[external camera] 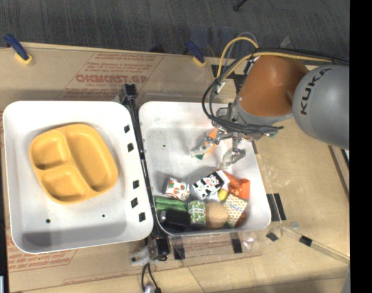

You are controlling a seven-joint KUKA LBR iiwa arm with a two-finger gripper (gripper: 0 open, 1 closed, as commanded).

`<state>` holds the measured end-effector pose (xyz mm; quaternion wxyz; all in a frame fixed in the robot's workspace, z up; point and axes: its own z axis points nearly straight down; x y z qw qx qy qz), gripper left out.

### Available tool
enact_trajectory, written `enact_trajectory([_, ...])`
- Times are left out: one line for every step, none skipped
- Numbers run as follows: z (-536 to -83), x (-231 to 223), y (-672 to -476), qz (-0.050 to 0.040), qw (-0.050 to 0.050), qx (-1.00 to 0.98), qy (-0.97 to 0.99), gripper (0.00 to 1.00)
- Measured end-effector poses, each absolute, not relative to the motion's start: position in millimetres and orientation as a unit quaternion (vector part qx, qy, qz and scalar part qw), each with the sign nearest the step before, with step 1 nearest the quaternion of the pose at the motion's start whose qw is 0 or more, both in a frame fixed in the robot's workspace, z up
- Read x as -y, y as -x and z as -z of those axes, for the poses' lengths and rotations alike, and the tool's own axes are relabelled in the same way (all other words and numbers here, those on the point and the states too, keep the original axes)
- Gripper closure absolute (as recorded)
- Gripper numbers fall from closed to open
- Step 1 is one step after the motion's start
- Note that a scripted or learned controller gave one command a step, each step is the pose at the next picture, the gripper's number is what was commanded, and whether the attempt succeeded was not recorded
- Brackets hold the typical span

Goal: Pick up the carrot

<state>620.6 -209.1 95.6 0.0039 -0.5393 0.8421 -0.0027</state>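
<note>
The end effector (221, 149) hangs over the right bin (167, 127) with its 2 fingers apart and a small orange carrot (209, 140), green-tipped and slanting down-left, at its left finger, though whether it is gripped cannot be told.

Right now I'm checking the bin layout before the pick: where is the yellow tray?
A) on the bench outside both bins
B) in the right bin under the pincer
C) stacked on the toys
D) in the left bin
D: the yellow tray lies flat in the left bin, apart from the toys piled in the right bin.
</note>
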Motion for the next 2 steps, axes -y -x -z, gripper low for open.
enact_trajectory([-95,208,-618.5,0.0019,0.003,-0.808,0.589,0.0])
enact_trajectory([-106,207,-620.2,0.0026,0.004,-0.807,0.59,1.0])
